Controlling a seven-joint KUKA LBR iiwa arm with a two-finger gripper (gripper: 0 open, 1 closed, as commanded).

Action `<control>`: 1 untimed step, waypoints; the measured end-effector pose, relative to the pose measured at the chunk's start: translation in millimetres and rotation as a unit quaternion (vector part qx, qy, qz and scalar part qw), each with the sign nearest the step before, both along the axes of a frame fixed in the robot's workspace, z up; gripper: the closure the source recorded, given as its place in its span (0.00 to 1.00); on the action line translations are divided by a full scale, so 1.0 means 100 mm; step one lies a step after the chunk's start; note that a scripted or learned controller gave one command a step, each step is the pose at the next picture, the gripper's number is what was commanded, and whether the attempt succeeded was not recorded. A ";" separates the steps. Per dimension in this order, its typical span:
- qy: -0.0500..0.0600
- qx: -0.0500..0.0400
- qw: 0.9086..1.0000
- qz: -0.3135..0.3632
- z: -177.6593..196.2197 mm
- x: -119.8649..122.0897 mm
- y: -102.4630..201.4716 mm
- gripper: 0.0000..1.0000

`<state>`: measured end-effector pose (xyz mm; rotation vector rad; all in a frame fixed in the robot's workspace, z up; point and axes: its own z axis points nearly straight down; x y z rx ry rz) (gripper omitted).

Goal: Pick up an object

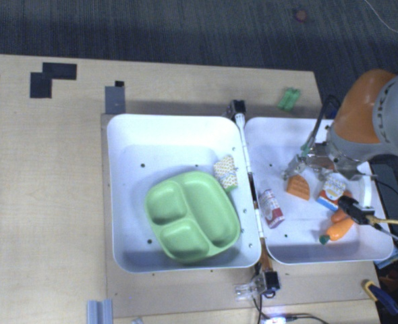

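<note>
Two bins sit side by side on the surface (44,194). In the left bin (128,137) a divided plate (192,214) lies toward the near side, with a small patterned packet (226,171) touching its far right edge, by the wall between the bins. In the right bin (273,137) a wrapped packet (272,208) lies near the left wall. A wedge-shaped piece (298,187) lies to its right, then a small carton (331,190), and a toy carrot (338,229) nearer the front. The hand (305,160) hangs just behind the wedge.

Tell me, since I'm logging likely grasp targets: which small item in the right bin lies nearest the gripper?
The orange wedge-shaped piece, right beside the gripper. The red-and-white packet and the toy carrot lie farther toward the bin's near side.
</note>
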<state>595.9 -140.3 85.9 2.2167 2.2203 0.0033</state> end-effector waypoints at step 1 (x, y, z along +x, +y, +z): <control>-0.004 0.000 1.000 0.001 0.12 0.02 0.01 1.00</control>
